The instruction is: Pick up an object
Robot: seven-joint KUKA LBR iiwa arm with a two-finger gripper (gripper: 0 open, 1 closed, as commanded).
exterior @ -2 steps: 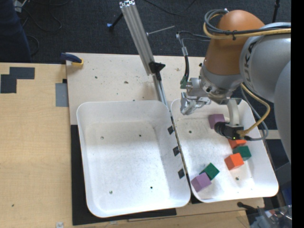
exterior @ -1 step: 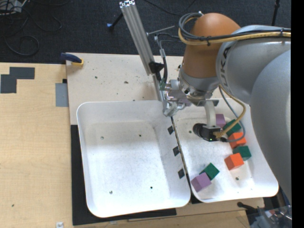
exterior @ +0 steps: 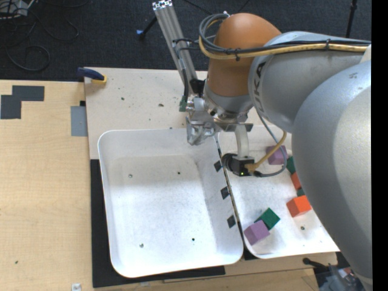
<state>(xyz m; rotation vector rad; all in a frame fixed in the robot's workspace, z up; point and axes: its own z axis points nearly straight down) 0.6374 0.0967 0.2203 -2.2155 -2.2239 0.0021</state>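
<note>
My gripper [exterior: 218,139] hangs below the orange band of the arm, over the far end of the wall between the two bins. Its two grey fingers [exterior: 195,132] stand apart, open, with nothing between them. The right bin [exterior: 291,247] holds several small blocks. A purple block [exterior: 256,231] and a green block [exterior: 268,217] touch near its front. An orange block [exterior: 298,206] lies further right. Another purple block [exterior: 277,156] lies just right of the gripper, and the arm partly covers other blocks beside it.
The left bin [exterior: 103,162] lies left of the gripper. Black tabs [exterior: 225,193] line the wall between the bins. A grey rod [exterior: 174,38] with a checkered tag slants up behind the gripper. A blue and yellow clamp [exterior: 92,74] sits at the bench's far left corner.
</note>
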